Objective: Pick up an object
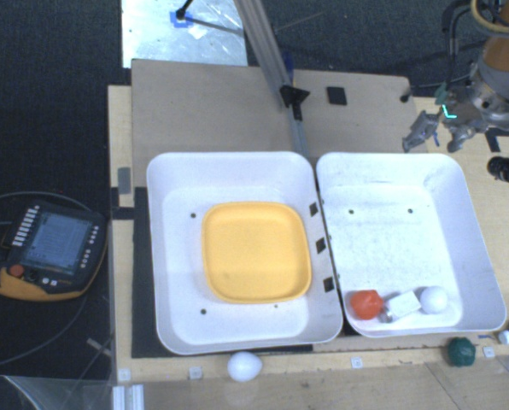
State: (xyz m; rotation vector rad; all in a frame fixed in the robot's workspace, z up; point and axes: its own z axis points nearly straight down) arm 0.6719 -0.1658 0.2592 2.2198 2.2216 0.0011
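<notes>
Above the right bin's point(472, 229) far corner my claw point(441, 133) hangs spread and empty; the red ball point(365, 304) lies at the near edge, so I should descend centred, clear of the white block point(400, 306).

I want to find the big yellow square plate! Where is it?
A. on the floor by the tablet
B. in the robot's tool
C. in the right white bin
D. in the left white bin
D: the yellow square plastic plate lies flat in the middle of the left white bin, while the right white bin holds small objects at its near edge.
</notes>
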